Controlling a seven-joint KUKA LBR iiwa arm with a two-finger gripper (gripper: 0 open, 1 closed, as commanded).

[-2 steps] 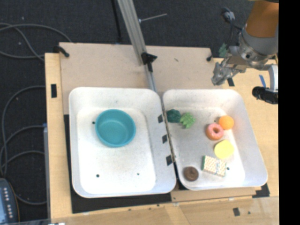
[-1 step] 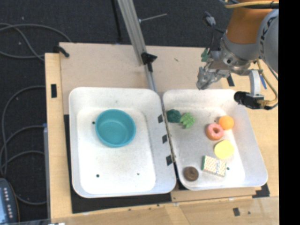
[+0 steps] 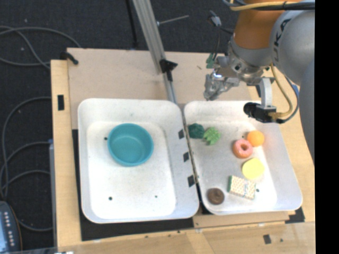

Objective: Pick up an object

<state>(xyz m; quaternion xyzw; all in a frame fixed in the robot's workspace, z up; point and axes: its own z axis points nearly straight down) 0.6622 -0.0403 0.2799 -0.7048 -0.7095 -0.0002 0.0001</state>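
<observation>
My gripper (image 3: 213, 91) hangs over the far rim of the right bin (image 3: 280, 194), well above its contents, with nothing seen between its fingers. In the right bin lie a dark green piece (image 3: 196, 130) and a light green broccoli-like piece (image 3: 212, 136) near the left wall. Further right are a pink doughnut (image 3: 243, 148), an orange ball (image 3: 256, 138) and a yellow disc (image 3: 253, 169). Toward the front lie a checkered wafer (image 3: 242, 187) and a brown round cookie (image 3: 215, 196).
The left bin (image 3: 95, 205) holds a teal bowl (image 3: 130, 144). A slanted metal pole (image 3: 153, 38) rises behind the bins, ending near their shared wall. Cables lie on the dark floor at the left.
</observation>
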